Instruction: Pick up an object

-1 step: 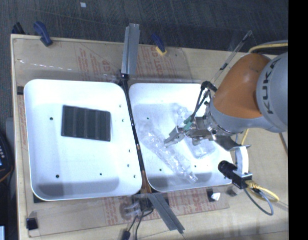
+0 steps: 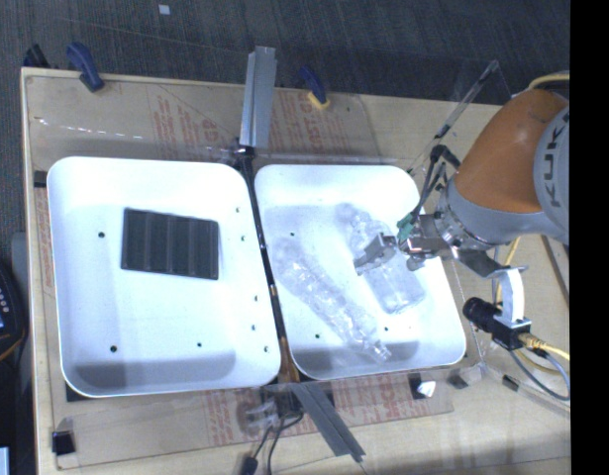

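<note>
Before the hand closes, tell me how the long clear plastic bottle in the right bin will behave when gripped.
The clear bottle looks empty and thin-walled, so it is probably light and may crumple under the hand. Its glossy surface suggests it could slip. It lies on its side across the right bin, so a nudge would likely roll it.

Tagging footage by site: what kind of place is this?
Most likely a robotics lab bin-picking cell. Two white bins, left bin and right bin, sit on a bench with blue clamps on its far edge, and the arm's gripper reaches over clear plastic bottles.
</note>
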Available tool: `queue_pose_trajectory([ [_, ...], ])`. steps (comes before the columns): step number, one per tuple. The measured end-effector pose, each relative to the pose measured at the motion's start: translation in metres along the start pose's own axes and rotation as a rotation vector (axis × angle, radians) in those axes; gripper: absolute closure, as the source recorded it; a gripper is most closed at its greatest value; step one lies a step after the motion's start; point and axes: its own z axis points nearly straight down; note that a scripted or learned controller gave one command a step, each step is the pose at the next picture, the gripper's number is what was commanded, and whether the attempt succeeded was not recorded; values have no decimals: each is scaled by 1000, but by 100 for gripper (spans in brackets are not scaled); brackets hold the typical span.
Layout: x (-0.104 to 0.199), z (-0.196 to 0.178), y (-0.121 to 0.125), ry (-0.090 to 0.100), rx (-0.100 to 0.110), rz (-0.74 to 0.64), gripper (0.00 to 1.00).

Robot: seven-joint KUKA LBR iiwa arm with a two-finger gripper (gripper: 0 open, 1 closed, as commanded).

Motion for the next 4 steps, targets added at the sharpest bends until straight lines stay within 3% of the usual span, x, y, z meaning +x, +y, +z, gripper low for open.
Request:
queue_pose_trajectory([
  [1,-23,5,37,0,2,62,0],
  [2,-16,0,10,1,4,134,0],
  [3,-20,-15,20,1,2,112,0],
  [4,-20,-38,10,-1,-2,54,0],
])
